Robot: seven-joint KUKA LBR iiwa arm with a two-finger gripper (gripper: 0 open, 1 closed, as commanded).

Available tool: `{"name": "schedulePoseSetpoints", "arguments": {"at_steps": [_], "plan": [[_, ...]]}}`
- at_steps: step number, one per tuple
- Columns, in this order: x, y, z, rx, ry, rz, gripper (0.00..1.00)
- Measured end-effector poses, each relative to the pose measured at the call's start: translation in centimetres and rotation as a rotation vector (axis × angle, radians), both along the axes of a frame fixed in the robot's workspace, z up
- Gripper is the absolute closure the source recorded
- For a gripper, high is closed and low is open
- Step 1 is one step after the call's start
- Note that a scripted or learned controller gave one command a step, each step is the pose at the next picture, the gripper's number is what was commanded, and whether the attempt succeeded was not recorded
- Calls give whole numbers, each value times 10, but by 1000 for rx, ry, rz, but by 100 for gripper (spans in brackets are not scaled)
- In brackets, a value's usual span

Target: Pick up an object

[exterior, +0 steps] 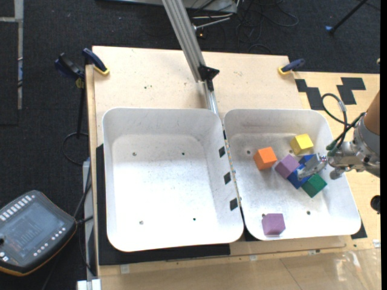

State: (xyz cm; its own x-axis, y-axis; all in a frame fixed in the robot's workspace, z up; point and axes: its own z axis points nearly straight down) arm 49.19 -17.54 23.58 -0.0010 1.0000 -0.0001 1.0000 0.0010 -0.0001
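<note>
White plastic makes up both shallow bins on the pale wooden counter [157, 71]. The left bin [121, 125] and the right bin [344, 213] sit side by side, their inner rims touching along the middle.

All the small blocks lie in the right bin. An orange cube [265, 157] sits toward the bin's ten o'clock area. A yellow cube [302, 143] lies toward one o'clock, near the back wall. A light purple cube [286, 165] rests near the bin's centre, just at four o'clock from the orange cube. A blue block [300, 174] touches the light purple cube on its three o'clock side, and a dark green cube [314, 186] sits just at five o'clock from the blue block, close to the right wall. A second purple cube [273, 223] lies well apart from the cluster, toward the bin's six o'clock edge.

The grey arm [369, 138] comes in from three o'clock, with black cables looping above it. Its gripper [314, 167] hangs low over the cluster, right above the blue block and the dark green cube. Whether the fingers are wide, narrow, or closed on a block cannot be told from this view, since the metal parts blur into the blocks beneath.

A slanted aluminium rail [181, 29] runs from twelve o'clock down to the bins' shared rim. A grey handheld control pendant [33, 231] lies on the dark floor at eight o'clock.
</note>
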Motion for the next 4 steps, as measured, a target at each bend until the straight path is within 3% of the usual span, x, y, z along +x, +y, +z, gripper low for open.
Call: {"name": "schedulePoseSetpoints", "arguments": {"at_steps": [1, 3, 4], "plan": [[0, 0, 0, 0, -1, -1, 0], [7, 0, -103, 2, 5, -1, 0], [9, -1, -112, -2, -7, 1, 0]]}}
